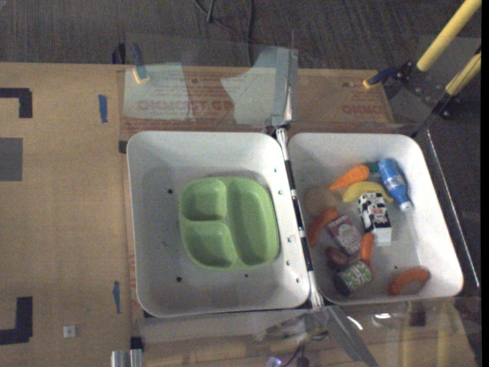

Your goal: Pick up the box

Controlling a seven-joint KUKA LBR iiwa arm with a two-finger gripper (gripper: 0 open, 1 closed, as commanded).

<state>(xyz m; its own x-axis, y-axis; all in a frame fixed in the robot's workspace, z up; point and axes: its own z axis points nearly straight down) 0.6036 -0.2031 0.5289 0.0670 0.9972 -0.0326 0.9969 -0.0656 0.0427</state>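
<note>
Gripper state cannot be told as the small pink-labelled box (344, 234) lies in the right bin (437, 205), hemmed in by a carrot (321, 225), a black-and-white carton (375, 215) and a can (353, 276), a crowding likely to hamper any grasp.

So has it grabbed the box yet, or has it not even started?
Nothing looks done yet. The black-and-white box lies in the right bin among the toy food, beside a blue bottle and a banana. Nothing is in hand: no fingers are on the box. The whole pick is left: reaching in, closing on it and lifting it. The left bin holds a green tray.
</note>
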